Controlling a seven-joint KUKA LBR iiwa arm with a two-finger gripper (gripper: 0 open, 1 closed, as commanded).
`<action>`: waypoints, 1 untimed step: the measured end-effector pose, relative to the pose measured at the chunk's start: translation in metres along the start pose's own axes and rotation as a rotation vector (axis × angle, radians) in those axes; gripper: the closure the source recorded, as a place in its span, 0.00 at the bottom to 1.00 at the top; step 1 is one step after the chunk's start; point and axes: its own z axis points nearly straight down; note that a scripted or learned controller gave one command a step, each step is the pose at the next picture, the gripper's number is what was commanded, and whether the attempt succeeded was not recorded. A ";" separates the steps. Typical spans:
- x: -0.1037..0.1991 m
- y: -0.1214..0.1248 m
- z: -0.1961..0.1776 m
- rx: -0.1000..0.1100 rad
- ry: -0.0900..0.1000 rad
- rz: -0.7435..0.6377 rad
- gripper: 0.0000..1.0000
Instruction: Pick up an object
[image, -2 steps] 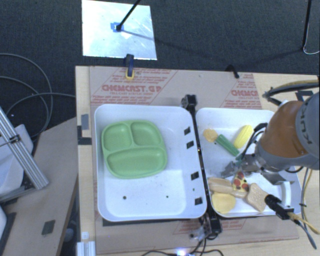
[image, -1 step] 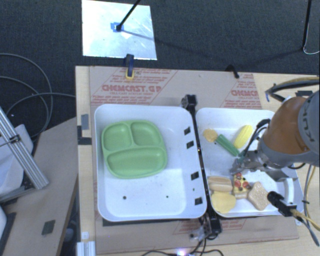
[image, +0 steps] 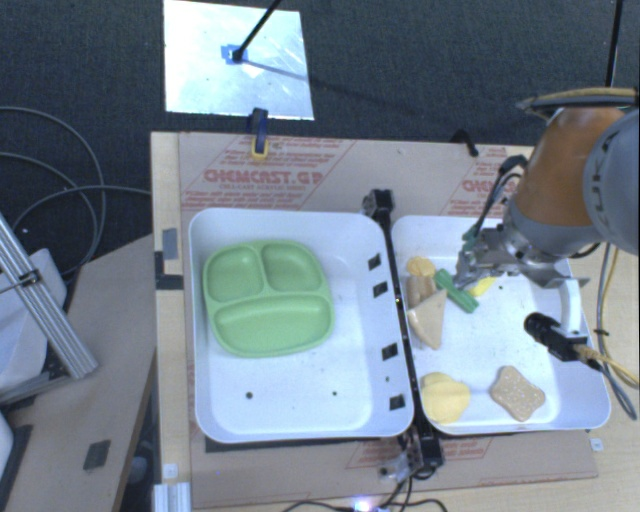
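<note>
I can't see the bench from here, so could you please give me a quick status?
Claw low in right bin, over green piece. Nothing seen held. Cheese wedge close beside it.

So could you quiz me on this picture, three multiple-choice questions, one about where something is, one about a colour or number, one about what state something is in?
1. Where does the green divided plate lie?
A. in the left bin
B. in the right bin
C. on the bare bench

2. How many compartments does that plate have?
A. two
B. three
C. five

3. Where is the gripper now?
A. over the left bin
B. down in the right bin by a green stick-shaped item
C. off beyond the bench

Answers: 1 A, the plate rests on the left bin's floor. 2 B, two small sections sit above one long one. 3 B, it reaches down beside the green stick in the right bin.
</note>
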 end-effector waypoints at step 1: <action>0.060 0.003 -0.052 0.007 0.002 0.000 1.00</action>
